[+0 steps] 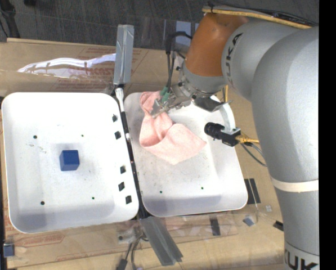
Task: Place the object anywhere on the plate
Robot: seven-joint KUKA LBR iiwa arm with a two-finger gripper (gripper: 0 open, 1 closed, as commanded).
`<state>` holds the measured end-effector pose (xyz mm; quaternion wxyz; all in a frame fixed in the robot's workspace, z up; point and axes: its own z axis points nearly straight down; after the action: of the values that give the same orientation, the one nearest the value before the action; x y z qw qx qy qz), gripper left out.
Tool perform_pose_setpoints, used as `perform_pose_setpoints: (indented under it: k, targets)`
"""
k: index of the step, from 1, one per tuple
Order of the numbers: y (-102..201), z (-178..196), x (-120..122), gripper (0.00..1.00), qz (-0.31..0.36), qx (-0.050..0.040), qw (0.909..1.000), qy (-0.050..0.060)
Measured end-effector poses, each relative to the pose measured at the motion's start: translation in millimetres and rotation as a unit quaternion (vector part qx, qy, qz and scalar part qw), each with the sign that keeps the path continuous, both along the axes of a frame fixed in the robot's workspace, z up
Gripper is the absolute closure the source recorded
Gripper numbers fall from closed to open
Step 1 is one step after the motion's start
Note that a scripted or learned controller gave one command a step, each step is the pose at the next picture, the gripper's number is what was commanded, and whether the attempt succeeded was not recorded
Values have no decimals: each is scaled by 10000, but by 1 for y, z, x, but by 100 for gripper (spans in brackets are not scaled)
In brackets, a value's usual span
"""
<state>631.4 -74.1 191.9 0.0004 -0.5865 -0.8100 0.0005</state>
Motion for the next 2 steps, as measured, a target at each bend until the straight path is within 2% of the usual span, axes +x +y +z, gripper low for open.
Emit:
perform_pose_setpoints:
  k: [1, 2]
  targets:
    - [0, 40, 0, 100, 24, 4, 10000, 2]
    - [40, 45, -16, 100, 2032, 5, 9791, 13]
